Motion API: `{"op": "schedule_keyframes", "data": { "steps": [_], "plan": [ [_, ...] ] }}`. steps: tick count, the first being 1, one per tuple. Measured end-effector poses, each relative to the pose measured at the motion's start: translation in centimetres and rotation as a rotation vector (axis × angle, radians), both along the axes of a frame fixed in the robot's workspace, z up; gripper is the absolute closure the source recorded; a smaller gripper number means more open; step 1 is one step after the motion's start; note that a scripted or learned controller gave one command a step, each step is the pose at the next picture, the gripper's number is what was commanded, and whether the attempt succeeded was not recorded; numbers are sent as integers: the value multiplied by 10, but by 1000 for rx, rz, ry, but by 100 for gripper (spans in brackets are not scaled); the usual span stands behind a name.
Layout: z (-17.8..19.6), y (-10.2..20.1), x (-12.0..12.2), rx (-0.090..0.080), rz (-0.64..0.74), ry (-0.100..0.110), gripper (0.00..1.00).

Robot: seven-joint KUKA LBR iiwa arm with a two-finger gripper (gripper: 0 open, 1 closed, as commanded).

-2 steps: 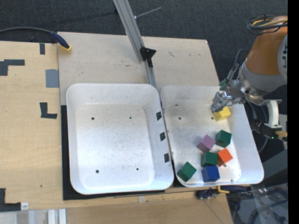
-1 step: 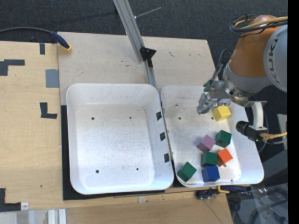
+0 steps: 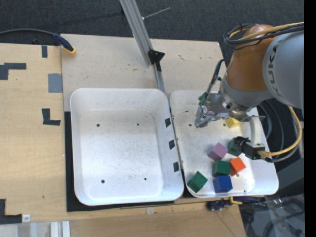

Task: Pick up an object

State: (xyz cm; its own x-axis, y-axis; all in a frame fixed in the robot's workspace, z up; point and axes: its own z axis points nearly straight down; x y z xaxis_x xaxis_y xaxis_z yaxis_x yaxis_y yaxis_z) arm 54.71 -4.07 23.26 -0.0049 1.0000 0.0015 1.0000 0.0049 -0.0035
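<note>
Wooden bench (image 3: pixel 113 63), right bin (image 3: pixel 190 107), claw (image 3: pixel 203 119) tips indistinct, yellow block (image 3: pixel 232 123) half hidden

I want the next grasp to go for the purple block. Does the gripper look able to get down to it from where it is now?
Probably yes. The purple block lies in the right bin with its top uncovered, just below the gripper; a green block sits close beside it.

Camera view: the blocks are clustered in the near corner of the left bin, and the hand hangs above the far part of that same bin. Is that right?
Not quite: it is the right bin, not the left one. The camera view shows the purple block, orange block, blue block and green blocks clustered in the right bin's near corner, with the hand hanging above the far part of that same bin.
</note>
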Motion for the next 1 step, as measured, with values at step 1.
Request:
{"op": "schedule_keyframes", "data": {
  "steps": [1],
  "plan": [
    [0,42,-12,0,0,0,100]
  ]
}}
